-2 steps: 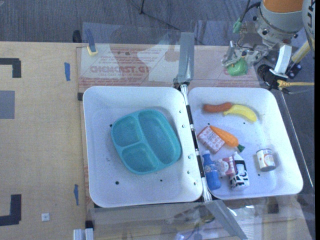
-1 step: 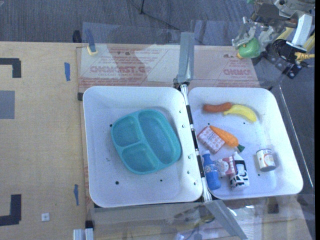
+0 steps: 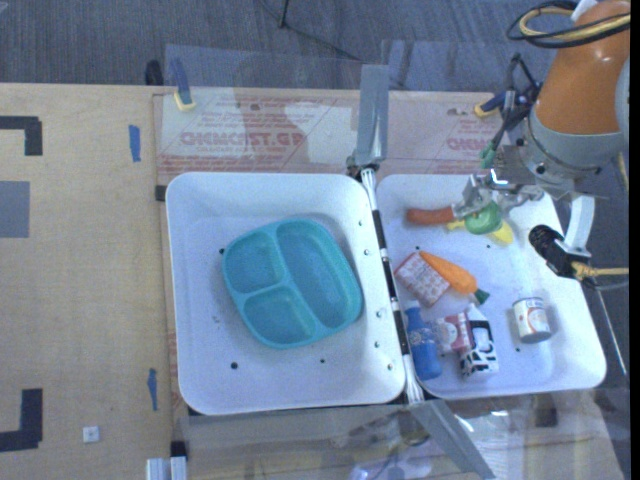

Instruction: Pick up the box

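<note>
The hand (image 3: 484,200) hangs over the back of the right bin (image 3: 560,363); I cannot tell what it is doing. The box (image 3: 423,277) lies nearer the front, beside the carrot (image 3: 450,271).

The grey arm reaches in from the right edge, its orange band uppermost and cables looped above it. Below the band the wrist bends down and leftward, ending in the tool (image 3: 484,200), which hangs low.

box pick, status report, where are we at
Gripper low over right bin's far end, nothing seen held. Box lies mid-bin, untouched. Carrot rests against it; sausage and green piece by gripper.
</note>
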Robot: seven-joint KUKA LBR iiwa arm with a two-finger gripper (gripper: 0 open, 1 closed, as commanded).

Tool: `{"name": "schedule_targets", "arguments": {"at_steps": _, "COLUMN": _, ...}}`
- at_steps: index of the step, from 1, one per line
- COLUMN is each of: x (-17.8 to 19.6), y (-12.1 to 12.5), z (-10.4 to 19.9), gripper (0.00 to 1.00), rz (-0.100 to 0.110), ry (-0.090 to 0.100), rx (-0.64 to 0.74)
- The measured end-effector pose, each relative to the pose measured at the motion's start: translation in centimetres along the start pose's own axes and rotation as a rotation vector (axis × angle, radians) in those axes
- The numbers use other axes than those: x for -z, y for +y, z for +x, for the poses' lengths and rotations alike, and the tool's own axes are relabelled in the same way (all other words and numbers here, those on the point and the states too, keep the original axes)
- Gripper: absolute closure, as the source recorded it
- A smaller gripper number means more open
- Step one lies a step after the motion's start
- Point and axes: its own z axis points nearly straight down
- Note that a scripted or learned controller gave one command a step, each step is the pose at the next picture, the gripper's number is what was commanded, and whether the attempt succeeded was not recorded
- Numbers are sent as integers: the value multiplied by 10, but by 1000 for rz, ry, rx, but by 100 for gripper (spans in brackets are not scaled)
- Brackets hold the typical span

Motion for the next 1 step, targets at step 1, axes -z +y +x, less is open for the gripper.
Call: {"name": "schedule_targets", "arguments": {"at_steps": 1, "x": -46, "y": 5, "z": 59, "gripper": 100, "rz": 3, "ry": 1, "rx": -150}}
